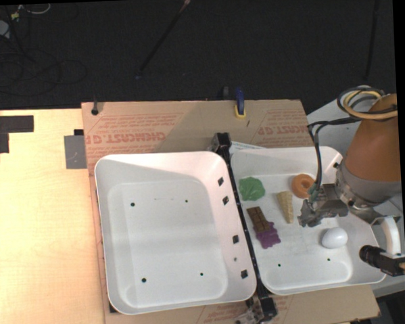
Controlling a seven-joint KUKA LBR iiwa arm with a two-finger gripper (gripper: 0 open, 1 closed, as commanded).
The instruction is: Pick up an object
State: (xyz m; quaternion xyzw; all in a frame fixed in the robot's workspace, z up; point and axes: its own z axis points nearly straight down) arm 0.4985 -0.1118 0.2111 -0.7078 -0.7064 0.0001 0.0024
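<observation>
The arm comes in from the right and its gripper point(318, 211) hangs low over the right bin point(310, 281), in the part of that bin nearest the arm. Whether it is released or clenched cannot be told from this slanted view, because the dark metal at its tip is small and blurred, and nothing can be seen caught in it. The loose things all lie in this bin. A white egg-shaped ball point(334, 238) sits just below and slightly right of the gripper and looks like the nearest candidate. An orange ring point(302, 185) lies just above and left of the gripper, close to its cable. A pale cone point(286, 206) lies just to the left, its long axis running roughly up and down the view with the narrow end toward the bottom. Farther left, near the wall shared with the other bin, are a green lump point(252, 188), a brown bar point(258, 219) lying at a slant, and a purple piece point(268, 237) touching the bar's lower end. The left bin point(116, 196) holds no pieces. In my judgement the pick turns on the short gap between gripper and ball: the ball lies toward the bottom of the view from the tip, so a small shift that way and a descent would be needed. A round, smooth ball may well roll off when squeezed.
</observation>
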